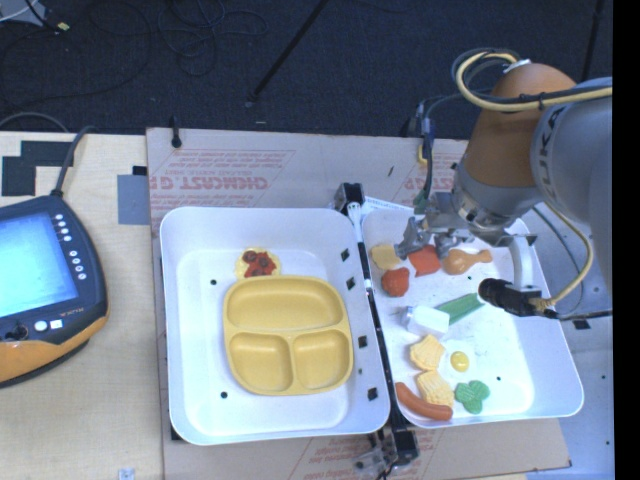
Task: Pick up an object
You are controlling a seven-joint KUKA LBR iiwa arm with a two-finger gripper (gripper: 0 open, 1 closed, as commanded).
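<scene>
Two fingers (420, 242) low in right bin (560, 388) – over red piece (425, 261) – spread unclear, cannot tell

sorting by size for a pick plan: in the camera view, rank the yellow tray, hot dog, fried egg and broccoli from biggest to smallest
1. yellow tray, by far the largest
2. hot dog
3. broccoli
4. fried egg, close to the broccoli in size, so those two are unsure

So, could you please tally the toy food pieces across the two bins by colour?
Red: 3, a pizza slice, a tomato-like piece, a red chunk
Yellow or tan: 5, at
Green: 2, at
White: 1
Orange-red sausage: 1
Total: 12
</scene>
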